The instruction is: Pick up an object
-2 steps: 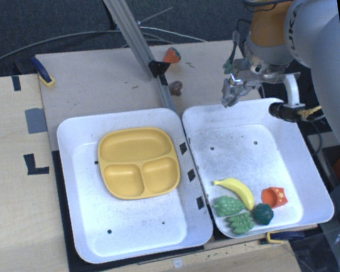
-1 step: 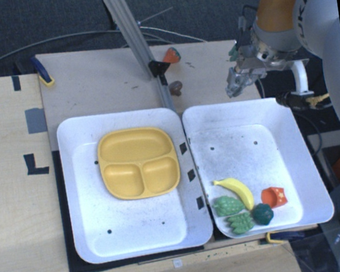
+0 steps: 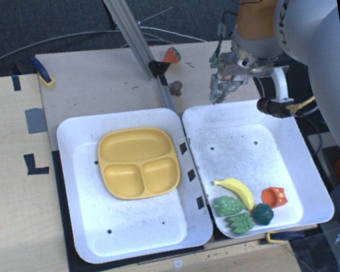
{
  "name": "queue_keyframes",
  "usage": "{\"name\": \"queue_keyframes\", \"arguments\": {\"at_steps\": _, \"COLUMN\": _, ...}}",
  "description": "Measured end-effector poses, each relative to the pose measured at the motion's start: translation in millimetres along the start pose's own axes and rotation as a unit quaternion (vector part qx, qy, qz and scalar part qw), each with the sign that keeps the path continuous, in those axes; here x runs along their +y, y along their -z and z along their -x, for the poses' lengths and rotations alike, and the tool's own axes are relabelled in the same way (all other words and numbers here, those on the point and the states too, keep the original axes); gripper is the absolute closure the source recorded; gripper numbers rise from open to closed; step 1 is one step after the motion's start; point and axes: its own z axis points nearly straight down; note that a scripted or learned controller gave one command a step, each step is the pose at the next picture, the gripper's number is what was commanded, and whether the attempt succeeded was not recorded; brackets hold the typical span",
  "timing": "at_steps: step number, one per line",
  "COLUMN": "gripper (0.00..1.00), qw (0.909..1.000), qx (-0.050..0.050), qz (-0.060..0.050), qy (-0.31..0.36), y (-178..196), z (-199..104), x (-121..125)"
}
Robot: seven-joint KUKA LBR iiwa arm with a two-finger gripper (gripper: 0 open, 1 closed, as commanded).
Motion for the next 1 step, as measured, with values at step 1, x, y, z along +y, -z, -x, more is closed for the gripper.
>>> {"name": "queue_keyframes", "arguments": {"at_steps": 1, "gripper": 1.00, "qw": 1.0000, "qx": 0.001, "qz": 0.001, "qy": 0.001, "y": 4.5, "z": -53.1, "x": 1.2}}
